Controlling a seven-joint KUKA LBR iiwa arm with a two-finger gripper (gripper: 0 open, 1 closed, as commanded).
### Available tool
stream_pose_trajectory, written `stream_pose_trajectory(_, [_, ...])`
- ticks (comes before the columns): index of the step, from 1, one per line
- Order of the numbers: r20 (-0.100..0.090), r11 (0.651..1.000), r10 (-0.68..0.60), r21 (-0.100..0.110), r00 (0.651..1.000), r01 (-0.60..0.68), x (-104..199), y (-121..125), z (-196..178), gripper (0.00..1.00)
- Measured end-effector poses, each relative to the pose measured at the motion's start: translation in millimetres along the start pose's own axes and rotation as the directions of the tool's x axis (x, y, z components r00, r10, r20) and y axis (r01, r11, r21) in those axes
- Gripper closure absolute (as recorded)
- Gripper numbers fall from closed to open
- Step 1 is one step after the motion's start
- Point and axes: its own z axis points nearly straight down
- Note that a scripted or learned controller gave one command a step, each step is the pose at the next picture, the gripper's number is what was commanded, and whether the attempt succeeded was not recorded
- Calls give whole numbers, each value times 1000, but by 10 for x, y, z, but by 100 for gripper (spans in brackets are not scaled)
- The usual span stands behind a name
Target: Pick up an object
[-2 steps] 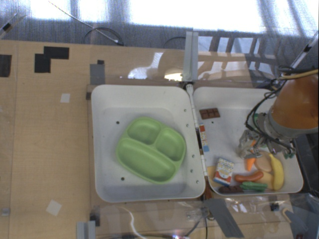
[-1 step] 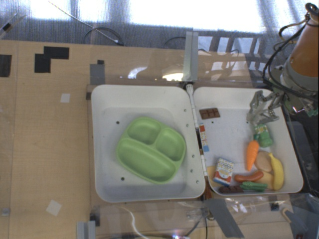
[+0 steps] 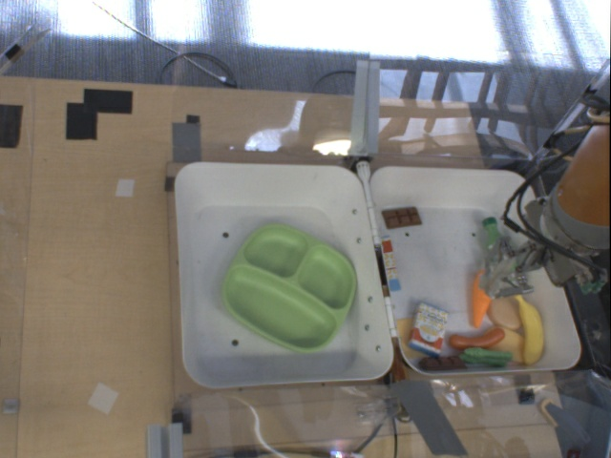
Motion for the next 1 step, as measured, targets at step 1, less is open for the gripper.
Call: stream_pose_trajectory(1, [15, 965, 262, 3, 965, -262, 95, 586, 653, 100])
